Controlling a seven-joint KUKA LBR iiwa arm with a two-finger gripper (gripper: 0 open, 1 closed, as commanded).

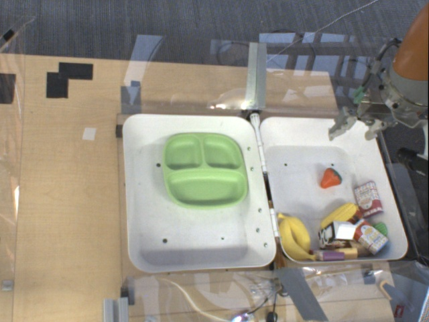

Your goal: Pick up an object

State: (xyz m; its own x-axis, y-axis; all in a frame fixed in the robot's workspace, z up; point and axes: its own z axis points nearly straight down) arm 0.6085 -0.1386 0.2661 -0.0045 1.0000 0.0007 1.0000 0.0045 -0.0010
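My gripper hangs open over the far right corner of the right bin, its two grey fingers spread apart with nothing between them. Below it in that bin lie an orange-red strawberry-like toy, a small red-and-white can, a banana, a yellow corn cob and several small packets piled at the near right corner. The gripper is well above and behind these objects, touching none of them.
The left bin holds a green sectioned plate. A metal divider rail runs between the bins. Clear plastic walls stand behind the bins and at the left. Cables lie at the bench's front edge.
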